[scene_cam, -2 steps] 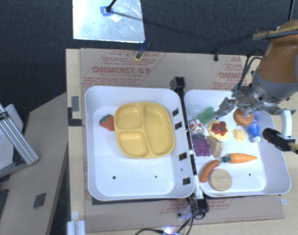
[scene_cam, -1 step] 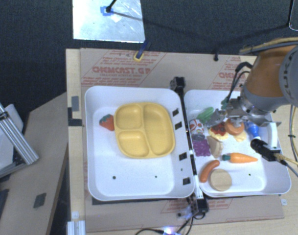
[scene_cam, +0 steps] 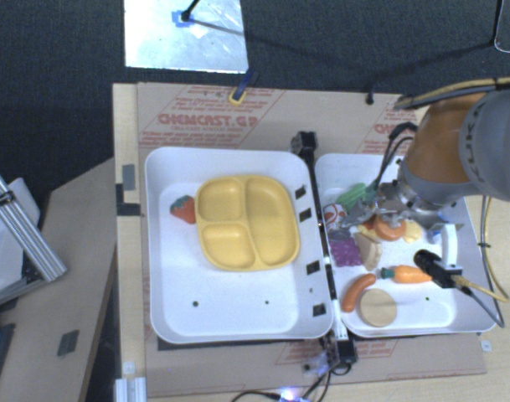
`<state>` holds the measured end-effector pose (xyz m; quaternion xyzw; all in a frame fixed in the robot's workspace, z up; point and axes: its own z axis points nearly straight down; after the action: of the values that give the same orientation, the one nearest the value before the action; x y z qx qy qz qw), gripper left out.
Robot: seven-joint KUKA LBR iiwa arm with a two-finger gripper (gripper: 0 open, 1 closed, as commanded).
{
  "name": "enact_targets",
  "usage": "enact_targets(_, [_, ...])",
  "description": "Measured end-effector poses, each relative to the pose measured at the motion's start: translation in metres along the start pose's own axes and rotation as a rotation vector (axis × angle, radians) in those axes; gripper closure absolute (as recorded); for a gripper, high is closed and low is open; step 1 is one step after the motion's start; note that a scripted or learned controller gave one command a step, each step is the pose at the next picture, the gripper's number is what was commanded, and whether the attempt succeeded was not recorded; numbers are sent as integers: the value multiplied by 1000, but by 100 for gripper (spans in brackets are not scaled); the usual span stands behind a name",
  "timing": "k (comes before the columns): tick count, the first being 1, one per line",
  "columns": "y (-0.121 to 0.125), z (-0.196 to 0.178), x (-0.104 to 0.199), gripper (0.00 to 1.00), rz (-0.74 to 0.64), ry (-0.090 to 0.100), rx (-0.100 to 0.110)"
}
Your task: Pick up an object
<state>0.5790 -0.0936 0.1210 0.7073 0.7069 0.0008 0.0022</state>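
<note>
Grey arm with orange band [scene_cam: 455, 153] reaches in from the right, low over the right bin. Left shallow white bin [scene_cam: 167, 308] holds a yellow three-compartment plastic tray [scene_cam: 246, 222], a red strawberry toy [scene_cam: 184, 209] just beside its left edge. Right shallow white bin [scene_cam: 455, 312] holds a clutter: tan round disc [scene_cam: 378, 307], orange sausage piece [scene_cam: 358, 291], orange carrot toy [scene_cam: 405, 274], purple piece [scene_cam: 344, 249], green leafy piece [scene_cam: 352, 194]. Two-finger gripper [scene_cam: 387, 214] sits down among the pile's upper items; cannot tell whether it is spread or closed.
</note>
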Motion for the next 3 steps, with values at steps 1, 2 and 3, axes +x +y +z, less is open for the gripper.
enact_targets(1, [3, 9, -7, 0, 6, -12, -15])
enact_targets(2, [2, 1, -4, 100, 3, -5, -8])
enact_targets(3, [7, -47, -12, 100, -1, 1, -1])
